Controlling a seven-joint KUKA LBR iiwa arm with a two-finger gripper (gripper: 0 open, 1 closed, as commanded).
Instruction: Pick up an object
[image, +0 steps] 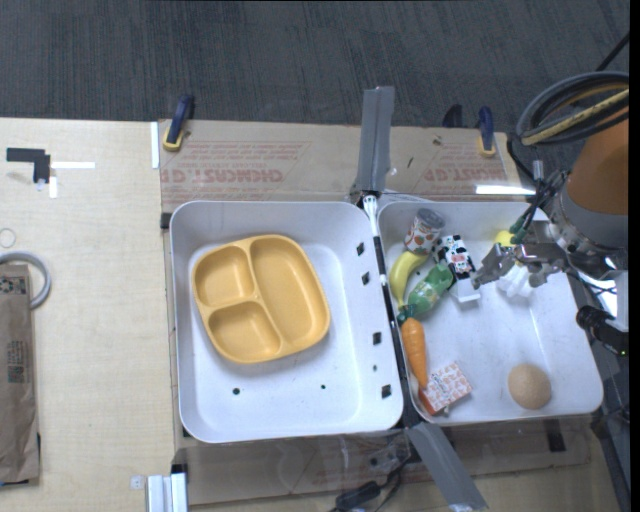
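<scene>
My gripper (514, 272) hangs over the upper right part of the right bin (560, 330), open, its dark fingers spread to either side of a small white object (516, 285) that lies just below them. Nothing is held between the fingers. Along the bin's left side lie a banana (402, 272), a green bottle (430, 288) and a carrot (414, 350). A small patterned cup (425, 230) and a black-and-white cow toy (457, 257) sit near the top. At the bottom rest a red-and-white packet (446, 387) and a brown egg-shaped ball (529, 386).
The left bin (200, 400) holds a yellow divided plate (260, 298). A grey divider bar (375, 150) runs between the bins at the back. Cables (570, 105) loop above the arm at the right. A brown paper bag (15, 370) lies at the far left.
</scene>
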